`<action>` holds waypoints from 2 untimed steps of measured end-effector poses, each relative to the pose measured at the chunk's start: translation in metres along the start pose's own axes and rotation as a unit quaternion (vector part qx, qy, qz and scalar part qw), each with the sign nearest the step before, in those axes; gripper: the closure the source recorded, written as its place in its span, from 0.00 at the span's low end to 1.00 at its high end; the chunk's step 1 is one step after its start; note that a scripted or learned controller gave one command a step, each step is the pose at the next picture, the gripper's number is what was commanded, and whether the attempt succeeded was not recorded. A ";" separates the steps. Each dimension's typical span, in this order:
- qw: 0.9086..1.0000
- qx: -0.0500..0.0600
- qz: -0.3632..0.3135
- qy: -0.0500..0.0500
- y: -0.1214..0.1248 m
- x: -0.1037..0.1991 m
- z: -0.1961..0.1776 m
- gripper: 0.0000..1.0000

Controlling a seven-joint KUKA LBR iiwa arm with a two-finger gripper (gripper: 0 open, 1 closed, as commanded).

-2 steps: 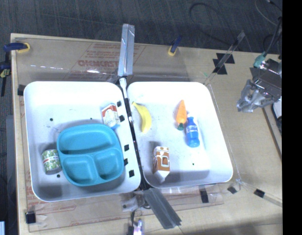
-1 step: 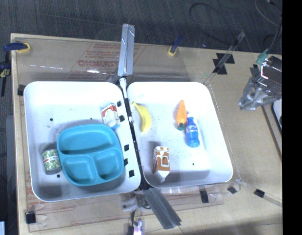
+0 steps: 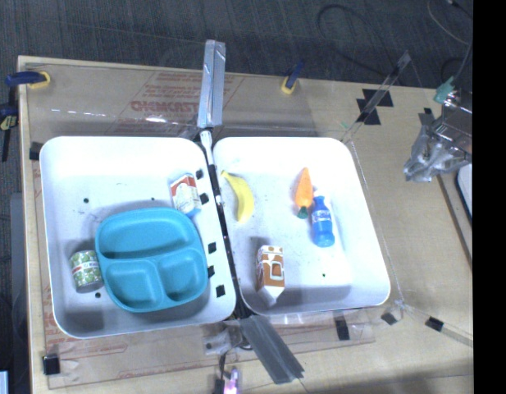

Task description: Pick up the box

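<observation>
Left bin (image 3: 56, 171): a small can (image 3: 85, 270) w/ a green label lies near the front-left corner, just beside a blue three-compartment tray (image 3: 152, 258), which takes up the bin's middle and front. Behind the tray's right end, a small red-and-white carton (image 3: 184, 193) leans close to the divider betw. the two bins. Right bin (image 3: 363, 220): a banana (image 3: 239, 195) lies just right of the divider, in the rear-left area, lengthwise front to back. The box (image 3: 270, 271) (orange-and-white carton, task item) sits at the front-left part of this bin, well apart from the banana and close to the front wall; it appears to stand upright, top edge toward the rear. Further right, approx. mid-bin, an orange carrot-shaped item (image 3: 303, 190) lies w/ its tip toward the rear; a blue bottle (image 3: 321, 222) lies just in front of it, the two touching or nearly so (cannot tell which). Outside the bins, at the bench's right side, the gripper (image 3: 433, 150) shows as a grey metallic assembly, level w/ the right bin's rear edge and well apart from the box. Gripper state: cannot tell how far open it is; nothing is visible in its grasp.
</observation>
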State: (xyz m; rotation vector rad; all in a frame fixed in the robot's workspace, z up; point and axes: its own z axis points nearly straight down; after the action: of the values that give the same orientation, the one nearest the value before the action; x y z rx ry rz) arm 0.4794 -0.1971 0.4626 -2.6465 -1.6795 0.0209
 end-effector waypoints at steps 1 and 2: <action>0.988 -0.002 0.156 0.003 -0.003 0.002 0.092 1.00; 0.931 -0.004 0.365 0.005 0.002 -0.008 0.076 1.00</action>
State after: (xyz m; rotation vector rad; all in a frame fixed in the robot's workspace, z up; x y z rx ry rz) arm 0.4765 -0.2048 0.3867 -3.0830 -0.5977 0.0042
